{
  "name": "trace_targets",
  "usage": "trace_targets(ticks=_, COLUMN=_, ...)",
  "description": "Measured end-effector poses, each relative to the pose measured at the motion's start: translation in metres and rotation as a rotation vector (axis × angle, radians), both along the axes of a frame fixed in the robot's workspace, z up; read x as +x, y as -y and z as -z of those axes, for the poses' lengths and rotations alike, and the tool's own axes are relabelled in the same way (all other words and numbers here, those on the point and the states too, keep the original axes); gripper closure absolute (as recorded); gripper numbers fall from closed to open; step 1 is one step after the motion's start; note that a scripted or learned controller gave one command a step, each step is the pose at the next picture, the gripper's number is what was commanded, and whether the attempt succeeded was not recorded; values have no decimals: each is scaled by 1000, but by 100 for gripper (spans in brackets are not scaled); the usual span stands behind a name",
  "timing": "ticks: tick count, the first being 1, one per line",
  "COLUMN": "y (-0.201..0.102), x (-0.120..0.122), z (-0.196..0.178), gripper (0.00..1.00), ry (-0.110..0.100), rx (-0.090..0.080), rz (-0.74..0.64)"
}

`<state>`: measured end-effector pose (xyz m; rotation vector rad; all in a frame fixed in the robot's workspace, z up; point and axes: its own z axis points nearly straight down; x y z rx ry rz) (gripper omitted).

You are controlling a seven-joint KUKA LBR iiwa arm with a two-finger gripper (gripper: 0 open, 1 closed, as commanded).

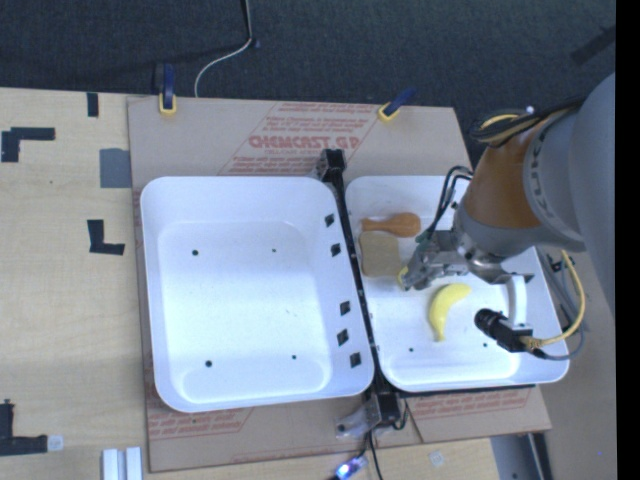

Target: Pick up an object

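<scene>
Arm body: smooth grey rounded casing, large and curved
Band: orange-brown ring above the wrist
Wrist: grey metal section below the band
Hand: small dark grey metal assembly
Cables: black and yellow wires looping beside the wrist
Attachment: black cylindrical part on a white bracket

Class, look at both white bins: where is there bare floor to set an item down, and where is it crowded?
The left bin has a bare floor from wall to wall. In the right bin, free room lies along the near wall, below the banana. Its upper middle is crowded: the wooden spoon-like piece, the tan block by the divider, and the claw.
</scene>
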<state>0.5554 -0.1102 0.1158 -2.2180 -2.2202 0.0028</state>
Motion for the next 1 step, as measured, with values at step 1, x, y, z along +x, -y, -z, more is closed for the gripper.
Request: trace_targets(ticks=1, y=-76, x=22, z=-73, gripper=100, ry=10, rx=2, rz=-9)
